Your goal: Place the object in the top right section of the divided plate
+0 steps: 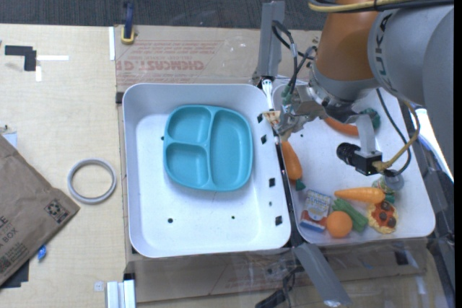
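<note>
- Nearest the camera, the right bin (426, 223) holds a cluster of toy food along its near edge: an orange ball (338, 224), a small carton (315, 203), a green piece (353, 210), a pizza slice (383, 216) and a carrot (360, 193).
- Left bin (141, 227) sits beside it on the desk; the blue divided plate (208, 148) lies flat in its middle, all 3 sections bare.
- On the desk to the left: a tape ring (92, 179) and a brown cardboard box (22, 216).
- Likely target: the orange sausage-shaped piece (291, 160), lying along the right bin's left wall, just below the gripper (283, 119). Which object the task means is a judgement; nothing is in hand.
- The jaws hang over the wall between the 2 bins; cannot tell how far apart they stand, and nothing visible sits between them.
- Handling, judged: light, stiff plastic, smooth and rounded, so it may roll or slip. Best taken across its narrow middle; the wall touching it leaves little room for a finger on that side.
- Farther back, another orange piece (339, 127) lies partly hidden under the wrist.
</note>
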Robot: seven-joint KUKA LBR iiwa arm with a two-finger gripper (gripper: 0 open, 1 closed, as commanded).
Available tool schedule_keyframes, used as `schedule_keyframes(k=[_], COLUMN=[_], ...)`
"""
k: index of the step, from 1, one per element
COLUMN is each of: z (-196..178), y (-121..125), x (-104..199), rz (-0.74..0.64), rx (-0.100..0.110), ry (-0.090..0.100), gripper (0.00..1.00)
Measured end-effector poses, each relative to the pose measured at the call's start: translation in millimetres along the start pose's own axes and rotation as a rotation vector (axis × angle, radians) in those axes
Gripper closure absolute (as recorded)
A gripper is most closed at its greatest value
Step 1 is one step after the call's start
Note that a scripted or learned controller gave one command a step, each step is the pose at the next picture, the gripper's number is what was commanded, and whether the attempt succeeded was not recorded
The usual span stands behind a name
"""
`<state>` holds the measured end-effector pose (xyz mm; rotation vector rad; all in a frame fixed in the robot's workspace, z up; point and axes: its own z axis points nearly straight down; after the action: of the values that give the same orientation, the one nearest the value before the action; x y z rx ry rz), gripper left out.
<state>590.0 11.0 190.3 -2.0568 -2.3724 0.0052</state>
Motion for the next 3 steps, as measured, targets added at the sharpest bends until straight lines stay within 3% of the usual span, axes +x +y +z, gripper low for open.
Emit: schedule_keyframes(k=[1,2,3], z=[77,-9,-4], y=[14,43,-4], x=[85,-5,31], rz=[-0.200,-0.296,-0.395], rx=[-0.002,-0.004,-0.002], ry=[-0.001,-0.002,-0.001], gripper=[1.00,1.00,1.00])
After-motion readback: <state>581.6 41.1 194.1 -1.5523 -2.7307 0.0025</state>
